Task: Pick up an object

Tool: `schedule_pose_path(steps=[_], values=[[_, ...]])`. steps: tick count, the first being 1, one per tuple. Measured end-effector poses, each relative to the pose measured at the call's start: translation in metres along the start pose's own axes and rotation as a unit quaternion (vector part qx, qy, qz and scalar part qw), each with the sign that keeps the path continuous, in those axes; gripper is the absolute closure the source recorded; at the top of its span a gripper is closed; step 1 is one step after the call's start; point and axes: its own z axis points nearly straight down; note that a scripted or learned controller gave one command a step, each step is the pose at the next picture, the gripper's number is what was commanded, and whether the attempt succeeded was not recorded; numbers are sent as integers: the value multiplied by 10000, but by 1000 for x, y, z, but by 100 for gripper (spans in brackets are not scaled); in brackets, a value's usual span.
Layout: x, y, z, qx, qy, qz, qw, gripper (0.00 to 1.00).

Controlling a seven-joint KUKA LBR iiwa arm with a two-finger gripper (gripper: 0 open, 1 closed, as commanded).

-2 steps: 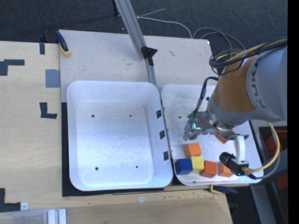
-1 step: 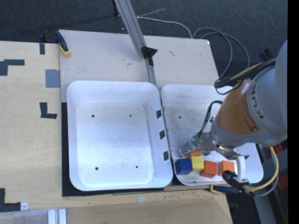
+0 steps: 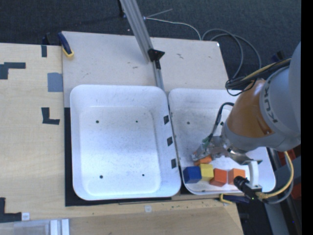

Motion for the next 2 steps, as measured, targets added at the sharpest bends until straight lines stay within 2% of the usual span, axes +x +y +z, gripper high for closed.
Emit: schedule_pose_path(steps=[1, 2], values=[[71, -6, -84, -49, 6, -38, 10000, 100], [138, 3, -102, -23, 8, -38, 10000, 100]])
